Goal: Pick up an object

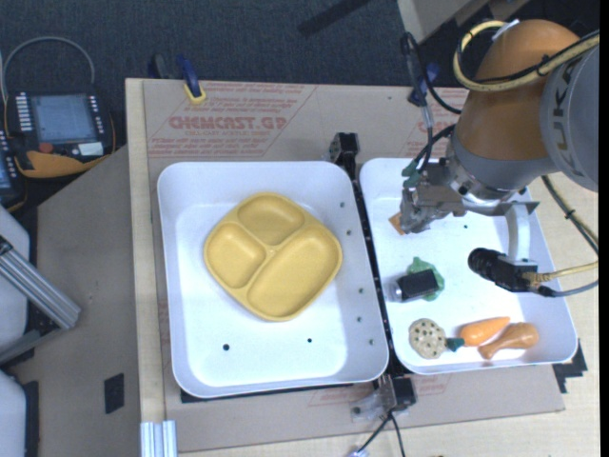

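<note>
Front of right bin (466, 298): speckled round cookie (427, 337), orange carrot (483, 329), tan piece (514, 338) touching the carrot. Behind them, black-and-green object (420, 283). Further back, my gripper (419, 215) is over the same bin, small orange piece (395, 223) just beside it; grip state can't tell. Left bin (190, 350) holds yellow divided plate (273, 255).
</note>
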Robot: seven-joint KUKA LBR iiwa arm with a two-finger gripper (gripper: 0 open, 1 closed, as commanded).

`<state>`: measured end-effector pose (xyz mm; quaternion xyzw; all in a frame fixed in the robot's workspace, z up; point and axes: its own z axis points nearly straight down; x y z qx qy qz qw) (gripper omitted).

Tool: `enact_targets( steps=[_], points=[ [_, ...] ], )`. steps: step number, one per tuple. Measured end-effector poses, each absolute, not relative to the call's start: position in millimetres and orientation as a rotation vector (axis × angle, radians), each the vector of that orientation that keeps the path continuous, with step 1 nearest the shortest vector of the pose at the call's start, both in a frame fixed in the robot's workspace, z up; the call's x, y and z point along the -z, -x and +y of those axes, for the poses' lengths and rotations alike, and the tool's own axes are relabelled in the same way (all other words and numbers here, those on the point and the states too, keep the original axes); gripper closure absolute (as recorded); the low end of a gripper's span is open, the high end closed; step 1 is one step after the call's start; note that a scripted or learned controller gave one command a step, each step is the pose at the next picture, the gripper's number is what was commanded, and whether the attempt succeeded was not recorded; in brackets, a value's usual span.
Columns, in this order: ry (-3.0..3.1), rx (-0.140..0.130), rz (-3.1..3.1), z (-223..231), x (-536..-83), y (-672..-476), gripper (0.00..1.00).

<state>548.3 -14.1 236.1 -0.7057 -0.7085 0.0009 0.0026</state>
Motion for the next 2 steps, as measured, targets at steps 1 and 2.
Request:
enact_targets(
  steps=[1,2],
  points=[
    [2.212,-0.001,-2.224,32.0,-241.5,-525.2,1.00],
    [2.212,-0.002,-2.224,77.0,-238.5,-506.1,1.00]
  ],
)
